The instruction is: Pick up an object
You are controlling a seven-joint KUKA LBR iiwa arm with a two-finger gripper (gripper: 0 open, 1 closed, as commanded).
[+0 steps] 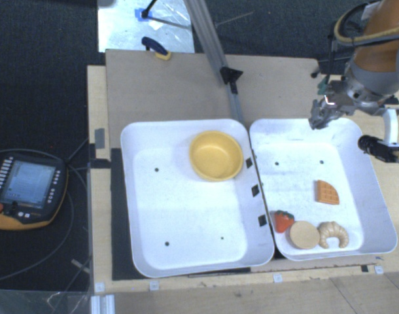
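Note:
The right bin (356, 175) holds an orange waffle piece (326, 192) near its middle right. Along its front edge lie a red strawberry-like toy (283, 221), a round tan biscuit (303, 235) and a pale croissant (334, 234). A yellow bowl (216, 155) sits in the left bin (154, 208) at its back right. My gripper (319, 120) hangs over the right bin's back edge, far from the food items, with nothing visible between its fingers.
A teach pendant (26, 188) lies off the bench at the left, its cable running along the floor. A metal pole (209, 34) slants across the board behind the bins. A black fitting (376, 148) sticks out by the right bin's right rim.

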